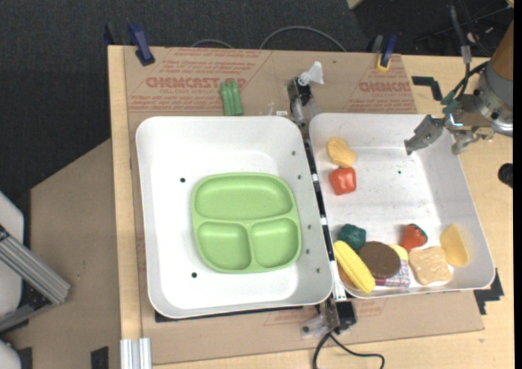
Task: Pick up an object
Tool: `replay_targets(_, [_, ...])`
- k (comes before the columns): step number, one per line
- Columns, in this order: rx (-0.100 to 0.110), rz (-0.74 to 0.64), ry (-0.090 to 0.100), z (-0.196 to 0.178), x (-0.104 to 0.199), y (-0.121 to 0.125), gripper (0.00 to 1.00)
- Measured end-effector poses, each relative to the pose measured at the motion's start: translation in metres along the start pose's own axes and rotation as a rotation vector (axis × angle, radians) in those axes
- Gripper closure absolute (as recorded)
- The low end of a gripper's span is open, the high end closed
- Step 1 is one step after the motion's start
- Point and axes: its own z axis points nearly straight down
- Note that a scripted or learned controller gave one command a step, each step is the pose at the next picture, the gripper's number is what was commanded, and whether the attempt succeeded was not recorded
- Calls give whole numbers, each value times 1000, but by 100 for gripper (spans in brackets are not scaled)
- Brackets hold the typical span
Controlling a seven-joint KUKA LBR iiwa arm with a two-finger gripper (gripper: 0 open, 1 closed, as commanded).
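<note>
The right bin point(391, 196) holds several toy foods. A yellow piece point(341, 151) and a red pepper point(343, 180) lie near its left wall. Along the front lie a green piece point(352, 235), a corn cob point(354, 266), a brown round cookie point(380, 260), a small red fruit point(413, 236), a tan bread slice point(430, 264) and a yellow wedge point(454, 245). My gripper point(443, 135) hangs over the bin's far right corner, open, with nothing between its fingers point(418, 136). It is well away from all the foods.
The left bin point(163, 155) holds a green divided plate point(245, 221). A green marker point(232, 98) lies on the cardboard behind it. A clamp fitting point(302, 94) stands between the bins at the back.
</note>
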Motion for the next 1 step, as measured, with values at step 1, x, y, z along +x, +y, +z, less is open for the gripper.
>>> replay_targets(1, [7, -7, 4, 82, 73, 20, 0])
